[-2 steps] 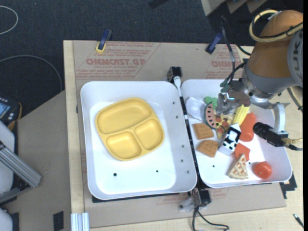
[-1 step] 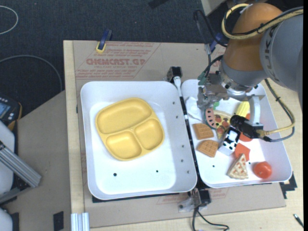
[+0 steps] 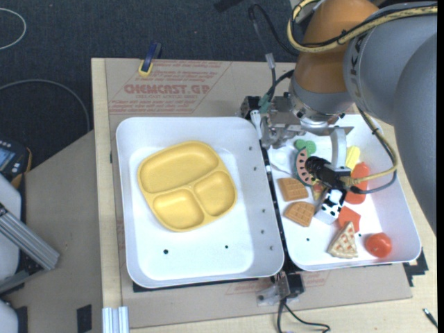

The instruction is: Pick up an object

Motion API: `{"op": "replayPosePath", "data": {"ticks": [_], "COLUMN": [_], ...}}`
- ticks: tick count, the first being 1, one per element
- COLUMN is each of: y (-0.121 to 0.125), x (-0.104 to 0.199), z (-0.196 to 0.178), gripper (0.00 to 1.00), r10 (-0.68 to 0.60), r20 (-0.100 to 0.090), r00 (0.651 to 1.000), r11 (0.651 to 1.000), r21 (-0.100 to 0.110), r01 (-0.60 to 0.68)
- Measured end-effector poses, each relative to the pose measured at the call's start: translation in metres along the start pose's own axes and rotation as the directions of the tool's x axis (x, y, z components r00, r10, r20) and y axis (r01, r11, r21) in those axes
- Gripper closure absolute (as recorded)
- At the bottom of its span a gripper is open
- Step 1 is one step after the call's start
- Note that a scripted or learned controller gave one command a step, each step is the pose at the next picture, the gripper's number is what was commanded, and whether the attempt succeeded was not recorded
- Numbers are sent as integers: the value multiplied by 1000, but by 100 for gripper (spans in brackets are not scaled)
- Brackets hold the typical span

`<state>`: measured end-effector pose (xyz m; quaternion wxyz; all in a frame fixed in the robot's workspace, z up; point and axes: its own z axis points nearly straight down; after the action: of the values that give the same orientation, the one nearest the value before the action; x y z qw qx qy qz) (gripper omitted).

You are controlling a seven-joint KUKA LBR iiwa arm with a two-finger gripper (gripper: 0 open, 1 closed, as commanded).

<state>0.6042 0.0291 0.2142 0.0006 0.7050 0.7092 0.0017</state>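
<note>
My gripper [image 3: 306, 136] hangs over the upper left part of the right bin [image 3: 399, 217], just above a small green piece [image 3: 304, 145] and a brown curved piece [image 3: 300, 166]. Below it lie a square waffle [image 3: 292, 188], a round waffle [image 3: 300, 214], a white die with black dots [image 3: 332, 204], a red block [image 3: 349, 217], a pizza slice [image 3: 344, 242] and a red tomato [image 3: 379, 244]. A yellow corn piece [image 3: 353, 155] and an orange piece [image 3: 359, 169] sit to the right of the gripper. The grey wrist and its orange band hide the gripper's tips.
The left bin [image 3: 139, 245] holds a yellow divided plate [image 3: 186, 184]. A raised rim [image 3: 270, 186] separates the two bins. The arm's bulk covers the right bin's upper right corner. A blue and yellow clip [image 3: 148, 59] lies on the cardboard behind the bins.
</note>
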Motion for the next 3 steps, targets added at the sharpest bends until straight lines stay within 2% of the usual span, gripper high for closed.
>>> {"op": "replayPosePath", "data": {"ticks": [1,3], "y": [11,-1], "x": [32,35], "z": [-1,-6], "gripper": [100,100], "r10": [2,5], "r20": [1,2], "r00": [1000,1000], "r11": [1000,1000], "r21": [0,6], "r01": [-2,-6]}}
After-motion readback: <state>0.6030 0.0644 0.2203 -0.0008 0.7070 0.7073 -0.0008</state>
